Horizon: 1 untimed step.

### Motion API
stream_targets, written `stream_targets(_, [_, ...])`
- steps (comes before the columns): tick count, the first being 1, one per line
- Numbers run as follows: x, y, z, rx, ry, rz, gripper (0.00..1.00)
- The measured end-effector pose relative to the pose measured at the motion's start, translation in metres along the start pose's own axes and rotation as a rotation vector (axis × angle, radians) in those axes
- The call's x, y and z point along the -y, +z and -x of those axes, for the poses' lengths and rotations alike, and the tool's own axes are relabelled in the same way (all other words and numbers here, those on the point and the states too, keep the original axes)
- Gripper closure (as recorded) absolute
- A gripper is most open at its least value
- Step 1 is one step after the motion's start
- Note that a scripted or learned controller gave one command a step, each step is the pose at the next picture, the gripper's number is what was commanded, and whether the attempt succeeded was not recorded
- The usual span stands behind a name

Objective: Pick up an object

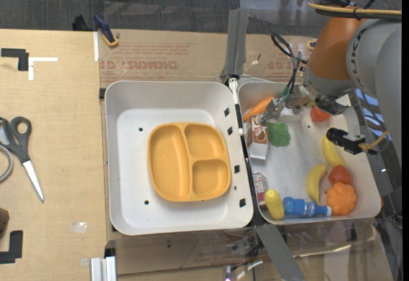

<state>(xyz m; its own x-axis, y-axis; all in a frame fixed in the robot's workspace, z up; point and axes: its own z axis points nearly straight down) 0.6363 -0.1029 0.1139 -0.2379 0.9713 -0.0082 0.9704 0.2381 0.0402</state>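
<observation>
My gripper (278, 109) is low in the right bin (291, 165), near its back left corner. It hangs just above a green round toy (278, 135) and right beside an orange carrot (257, 108). A small brown-and-white carton (259, 137) lies to the left of the green toy. Nothing can be seen held in the gripper. The grey arm with its orange band (333, 50) covers the bin's back right part.
The right bin also holds two bananas (330, 152), a red tomato (339, 174), an orange pumpkin (342, 198), a blue bottle (305, 208), a yellow corn cob (273, 204) and a red piece (319, 114). In the left bin (124, 165) lies a yellow divided plate (189, 161). Scissors (22, 152) rest on the bench at left.
</observation>
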Motion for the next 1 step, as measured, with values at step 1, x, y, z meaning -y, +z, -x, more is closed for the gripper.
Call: stream_targets(1, [0.003, 0.0, -0.0017, 0.004, 0.091, 0.003, 0.0])
